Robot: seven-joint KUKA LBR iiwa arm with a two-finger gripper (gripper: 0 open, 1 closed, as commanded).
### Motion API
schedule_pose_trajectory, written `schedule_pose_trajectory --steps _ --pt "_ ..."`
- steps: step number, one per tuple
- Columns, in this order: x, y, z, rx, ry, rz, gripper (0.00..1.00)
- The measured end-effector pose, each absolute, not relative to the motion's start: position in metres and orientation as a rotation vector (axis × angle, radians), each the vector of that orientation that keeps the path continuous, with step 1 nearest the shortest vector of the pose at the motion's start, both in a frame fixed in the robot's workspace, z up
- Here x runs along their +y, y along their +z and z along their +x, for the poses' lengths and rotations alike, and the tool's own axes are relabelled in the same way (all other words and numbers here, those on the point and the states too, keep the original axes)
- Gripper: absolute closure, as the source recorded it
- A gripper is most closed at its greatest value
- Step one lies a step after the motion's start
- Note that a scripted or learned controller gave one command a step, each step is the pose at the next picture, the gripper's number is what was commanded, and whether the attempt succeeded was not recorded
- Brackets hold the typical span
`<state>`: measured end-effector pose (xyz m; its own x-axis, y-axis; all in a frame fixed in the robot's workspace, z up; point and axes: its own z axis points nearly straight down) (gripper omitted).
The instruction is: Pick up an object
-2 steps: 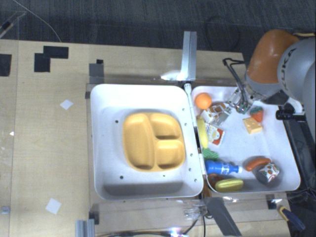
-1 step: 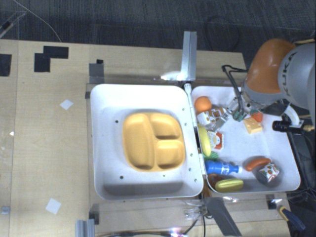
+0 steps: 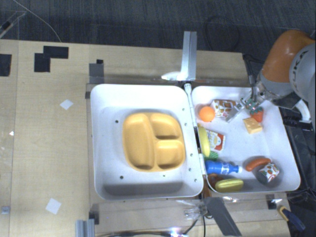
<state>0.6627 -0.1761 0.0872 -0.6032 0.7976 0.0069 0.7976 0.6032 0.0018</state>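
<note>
**Objects crowding the right bin under my gripper**

Objects for picking are all lying in the right bin (image 3: 292, 158), and I am watching the gripper (image 3: 253, 102) hanging over its far right corner. I cannot tell how the tool is set from this angle. Just below it a small red-and-green toy (image 3: 257, 115) is sitting, touching a yellow cheese wedge (image 3: 253, 126). A printed snack packet (image 3: 223, 109) is lying just left of the gripper, beside an orange ball (image 3: 206, 113). Nearer me, a banana (image 3: 202, 141) is resting along the left wall against a second packet (image 3: 216, 140). A blue bottle (image 3: 221, 169), a yellow-green fruit (image 3: 229, 184), a red sausage (image 3: 257, 162) and a printed can (image 3: 269, 172) are crowding the near edge. In the left bin (image 3: 101, 147) a yellow divided tray (image 3: 152, 140) is lying alone.
</note>
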Motion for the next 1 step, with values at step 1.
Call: schedule_pose_trajectory --steps 1 --pt "-0.1395 0.0999 0.6385 -2.727 -0.007 -1.575 0.0"
